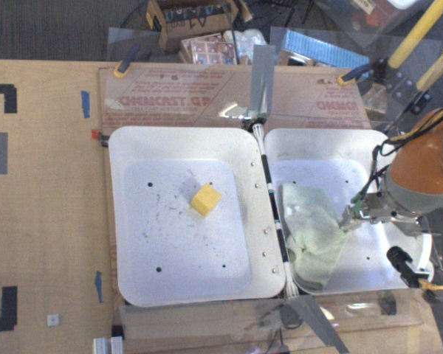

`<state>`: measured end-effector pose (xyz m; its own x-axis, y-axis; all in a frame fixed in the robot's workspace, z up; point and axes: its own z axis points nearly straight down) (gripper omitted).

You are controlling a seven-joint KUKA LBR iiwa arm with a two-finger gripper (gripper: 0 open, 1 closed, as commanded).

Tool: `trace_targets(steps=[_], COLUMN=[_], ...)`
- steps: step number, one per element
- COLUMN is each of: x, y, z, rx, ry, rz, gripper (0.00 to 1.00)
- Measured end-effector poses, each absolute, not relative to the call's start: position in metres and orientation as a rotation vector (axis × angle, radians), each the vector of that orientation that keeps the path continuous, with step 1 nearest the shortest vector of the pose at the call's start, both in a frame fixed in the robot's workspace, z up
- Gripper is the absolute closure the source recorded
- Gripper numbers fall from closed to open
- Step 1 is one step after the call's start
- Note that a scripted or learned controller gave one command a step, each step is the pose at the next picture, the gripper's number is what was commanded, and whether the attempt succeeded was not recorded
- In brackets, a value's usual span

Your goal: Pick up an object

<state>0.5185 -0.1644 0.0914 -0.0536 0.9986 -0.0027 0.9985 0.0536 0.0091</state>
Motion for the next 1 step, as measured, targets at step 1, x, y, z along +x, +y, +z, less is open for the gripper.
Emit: trace_targets(steps=[1], x=[0.5189], y=[-0.2245], z=[0.2282], rx=[1.915], ry=[2.485], rz=[0.001], gripper=[1.00])
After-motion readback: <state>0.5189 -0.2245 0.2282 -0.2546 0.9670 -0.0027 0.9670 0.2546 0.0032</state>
